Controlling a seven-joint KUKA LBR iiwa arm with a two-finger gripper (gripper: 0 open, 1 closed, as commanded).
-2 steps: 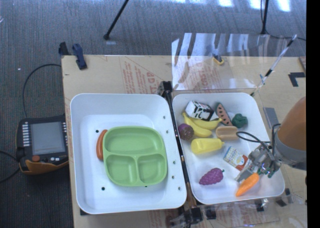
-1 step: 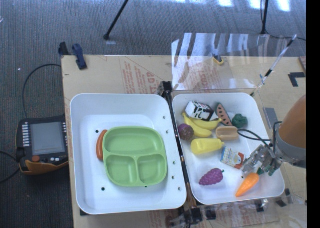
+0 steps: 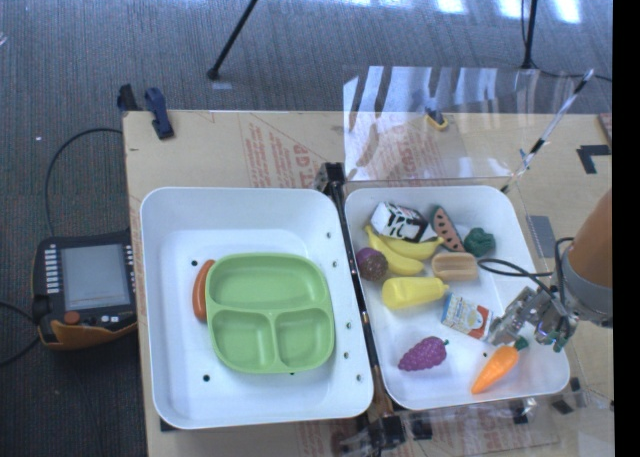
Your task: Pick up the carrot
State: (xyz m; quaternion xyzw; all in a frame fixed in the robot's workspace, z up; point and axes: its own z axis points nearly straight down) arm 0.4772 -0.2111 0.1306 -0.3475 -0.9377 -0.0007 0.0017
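The carrot (image 3: 497, 369) is lying in the right bin (image 3: 520, 207), near its front right corner, with its green top pointing up toward the end effector (image 3: 537, 323). The end effector is hovering just above and to the right of the carrot's top, and whether it is released or clenched cannot be told. Purple grapes (image 3: 423, 353) are sitting left of the carrot, and a green plate (image 3: 270, 310) is resting in the left bin (image 3: 160, 245).
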